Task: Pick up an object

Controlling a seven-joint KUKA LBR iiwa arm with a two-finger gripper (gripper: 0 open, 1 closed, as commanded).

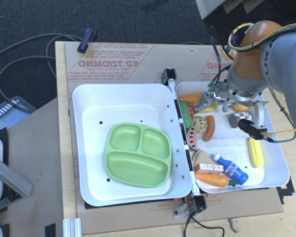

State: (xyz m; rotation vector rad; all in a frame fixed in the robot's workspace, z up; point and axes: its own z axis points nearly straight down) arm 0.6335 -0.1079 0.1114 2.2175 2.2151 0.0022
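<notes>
Candidate objects for the pick lie in the right bin (274,174): a toy sausage (209,128), a cookie-like disc (200,125) touching it, a corn cob (256,152) near the right wall, a blue bottle (231,169), a carrot (213,180) at the near wall, and orange and yellow pieces at the far end, partly hidden under the wrist. The gripper (233,102) is low over that far end, just beyond the sausage; whether its fingers are spread or closed cannot be told, and no object is visibly between them.

Risks, as judged from this layout: the items under the wrist are crowded, so a closing stroke may catch two pieces or an edge only, and the piece may slip on lifting. The bin's far wall and the divider clips (168,75) are near, so a finger may strike them. A dangling cable (278,135) could drag the corn cob.

The left bin (89,132) holds a green divided plate (138,154), well apart from the gripper.
</notes>
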